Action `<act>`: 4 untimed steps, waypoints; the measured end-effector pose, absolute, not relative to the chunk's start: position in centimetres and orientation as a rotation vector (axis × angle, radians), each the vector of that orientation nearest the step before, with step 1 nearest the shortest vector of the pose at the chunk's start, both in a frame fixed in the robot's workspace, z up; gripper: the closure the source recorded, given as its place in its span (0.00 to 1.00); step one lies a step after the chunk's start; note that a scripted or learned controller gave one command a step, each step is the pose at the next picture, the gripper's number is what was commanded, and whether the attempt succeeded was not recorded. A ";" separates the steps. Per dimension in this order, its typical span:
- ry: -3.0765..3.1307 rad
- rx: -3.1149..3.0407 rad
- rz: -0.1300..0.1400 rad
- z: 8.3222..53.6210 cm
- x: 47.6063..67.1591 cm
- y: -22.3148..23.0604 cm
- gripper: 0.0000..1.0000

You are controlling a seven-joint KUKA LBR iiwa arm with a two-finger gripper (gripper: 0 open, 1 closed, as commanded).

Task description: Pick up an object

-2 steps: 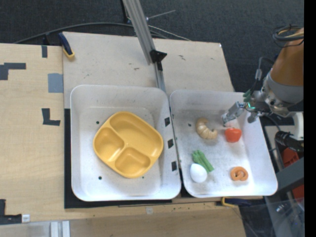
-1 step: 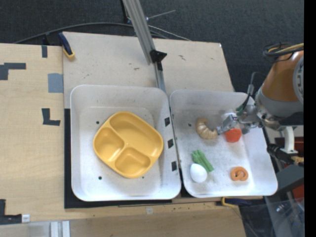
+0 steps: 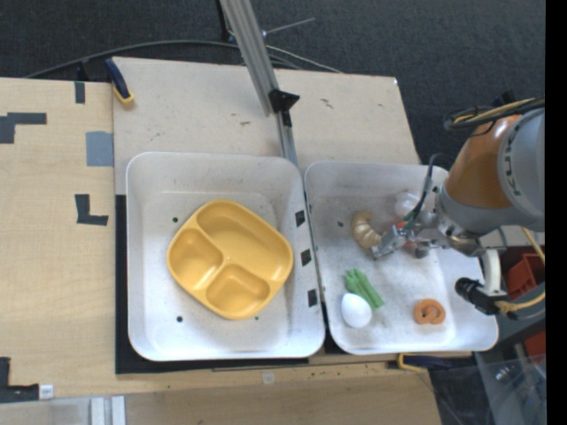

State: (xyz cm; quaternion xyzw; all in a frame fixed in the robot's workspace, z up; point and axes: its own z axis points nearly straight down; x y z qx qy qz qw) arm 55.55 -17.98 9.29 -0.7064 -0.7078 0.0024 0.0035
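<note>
The yellow divided tray (image 3: 230, 258) is looking like smooth, slightly glossy plastic, and both white bins (image 3: 142, 264) are showing a matt, scuffed plastic finish. The bench top (image 3: 53, 237) is appearing as pale, matt wood, while the slanted pole (image 3: 252, 42) is gleaming like brushed metal.

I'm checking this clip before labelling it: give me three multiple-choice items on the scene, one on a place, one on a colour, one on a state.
1. Where does the yellow divided plate lie?
A. left bin
B. right bin
C. on the bench outside the bins

2. What colour is the ring in the right bin?
A. blue
B. orange
C. black

3. How does the plate sit?
A. upside down
B. on edge
C. flat, compartments up

Answers: 1 A, it lies inside the left bin's walls. 2 B, the ring near the front right corner is orange. 3 C, its three compartments face the camera.
</note>
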 end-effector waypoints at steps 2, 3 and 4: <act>-2.224 -2.218 0.002 9.9 55.6 -17.9 1.00; -2.225 -2.221 -0.002 14.2 55.3 -17.7 1.00; -2.226 -2.224 -0.003 19.3 55.6 -18.7 1.00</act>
